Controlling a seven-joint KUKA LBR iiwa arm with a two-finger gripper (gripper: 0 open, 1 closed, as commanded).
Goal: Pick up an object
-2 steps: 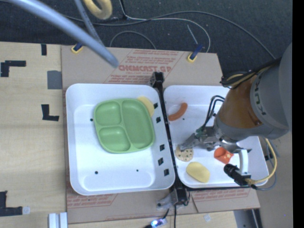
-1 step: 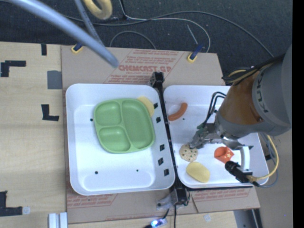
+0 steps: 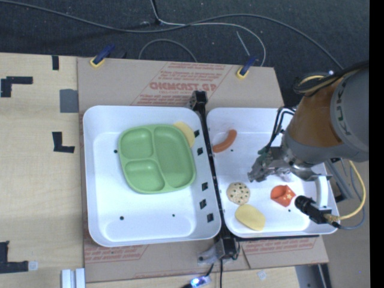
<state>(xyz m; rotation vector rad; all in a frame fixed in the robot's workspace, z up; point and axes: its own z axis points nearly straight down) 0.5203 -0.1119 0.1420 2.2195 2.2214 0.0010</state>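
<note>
The green divided tray [image 3: 158,158] fills much of the left bin [image 3: 96,179]. In the right bin [image 3: 252,117] the gripper [image 3: 261,170] hangs low — whether spread or pinched, I cannot tell. Nearby lie a sausage [image 3: 224,141], yellow lump [image 3: 249,216], spotted cookie [image 3: 238,192] and red piece [image 3: 282,194].

The arm [image 3: 345,122] reaches in from the right edge of the camera view — a thick grey body with an orange band [image 3: 315,125] above the wrist. From there it bends down and to the left, ending in the gripper [image 3: 259,171]. The gripper hangs low, pointing down and slightly left — its metal parts look dark and crowded from above.
</note>
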